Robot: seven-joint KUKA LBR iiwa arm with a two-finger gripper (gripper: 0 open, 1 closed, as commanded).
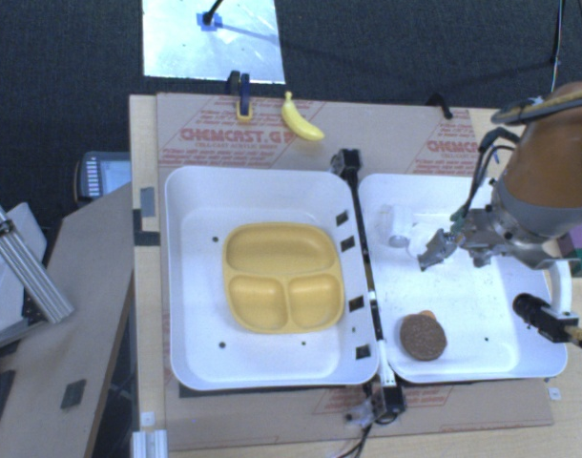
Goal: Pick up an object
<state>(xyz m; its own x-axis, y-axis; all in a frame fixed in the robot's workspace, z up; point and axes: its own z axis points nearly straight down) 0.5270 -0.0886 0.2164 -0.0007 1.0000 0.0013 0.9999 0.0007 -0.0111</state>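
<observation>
My gripper (pixel 433 253) hangs over the middle of the right bin (pixel 482 356), reaching in from the right. A pale, see-through object (pixel 394 225) lies just to its upper left, near the bin's far left corner; whether they touch I cannot tell. A round brown disc (pixel 423 336) lies at the front left of the same bin, well below the gripper. I see nothing between the gripper's tips.
The left bin (pixel 191 284) holds a yellow divided plate (pixel 278 277). A yellow banana (pixel 301 120) and a yellow-handled clamp (pixel 241 96) lie on the cardboard behind the bins. A black divider (pixel 360 256) runs between the bins.
</observation>
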